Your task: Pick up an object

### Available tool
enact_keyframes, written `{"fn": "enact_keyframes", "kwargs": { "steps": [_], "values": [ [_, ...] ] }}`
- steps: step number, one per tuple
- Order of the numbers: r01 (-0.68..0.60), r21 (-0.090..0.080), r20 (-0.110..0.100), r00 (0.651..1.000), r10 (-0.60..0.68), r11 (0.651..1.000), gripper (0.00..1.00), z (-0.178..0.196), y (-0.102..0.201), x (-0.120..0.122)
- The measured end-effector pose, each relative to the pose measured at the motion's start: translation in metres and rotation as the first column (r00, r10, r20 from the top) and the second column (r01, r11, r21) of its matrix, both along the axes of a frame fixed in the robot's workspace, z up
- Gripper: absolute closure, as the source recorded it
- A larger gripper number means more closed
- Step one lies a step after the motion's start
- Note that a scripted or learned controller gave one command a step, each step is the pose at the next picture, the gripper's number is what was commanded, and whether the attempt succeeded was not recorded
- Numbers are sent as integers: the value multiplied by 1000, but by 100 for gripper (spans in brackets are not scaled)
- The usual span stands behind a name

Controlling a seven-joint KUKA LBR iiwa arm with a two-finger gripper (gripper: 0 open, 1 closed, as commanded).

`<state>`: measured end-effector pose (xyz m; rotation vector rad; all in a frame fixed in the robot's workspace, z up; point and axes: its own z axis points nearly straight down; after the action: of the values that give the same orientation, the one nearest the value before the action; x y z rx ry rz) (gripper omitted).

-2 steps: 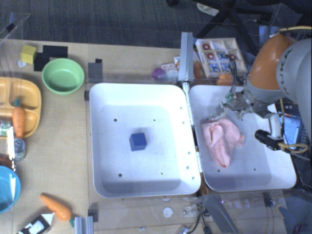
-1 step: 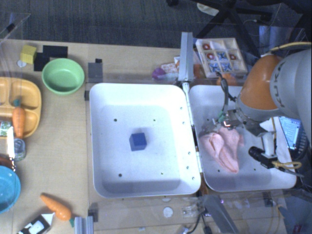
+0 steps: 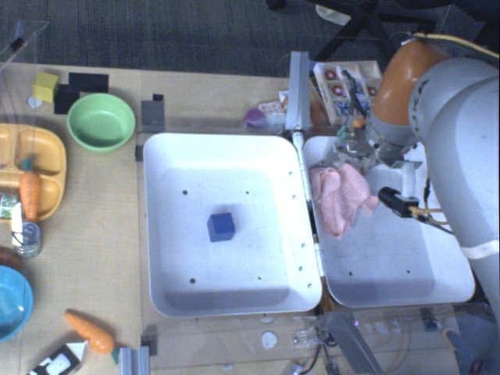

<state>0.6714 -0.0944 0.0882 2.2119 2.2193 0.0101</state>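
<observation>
A small blue cube (image 3: 221, 226) lies near the middle of the left white bin (image 3: 168, 287). A crumpled pink cloth (image 3: 341, 197) lies against the left wall of the right white bin (image 3: 406, 283), in its far half. My gripper (image 3: 353, 151) points down at the far end of the right bin, just above the top edge of the cloth. The grey arm with its orange band (image 3: 403, 84) hangs over the right part of that bin and hides the gripper's tips.
On the bench to the left stand a green bowl (image 3: 101, 121), a yellow divided tray (image 3: 35, 170) with a carrot, and a blue bowl (image 3: 12, 303). Another carrot (image 3: 91, 331) lies at the front left. Packets (image 3: 344, 84) sit behind the right bin.
</observation>
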Motion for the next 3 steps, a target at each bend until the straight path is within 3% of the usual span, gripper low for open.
{"fn": "enact_keyframes", "kwargs": {
  "steps": [1, 2, 3],
  "values": [
    [-9, -2, 5, 1000, 9, 1000, 100, 12, 2, 2],
    [-9, -2, 5, 1000, 9, 1000, 0, 12, 2, 2],
    [-209, -3, 0, 978, 209, 978, 0, 1, -30, -48]
  ]
}}
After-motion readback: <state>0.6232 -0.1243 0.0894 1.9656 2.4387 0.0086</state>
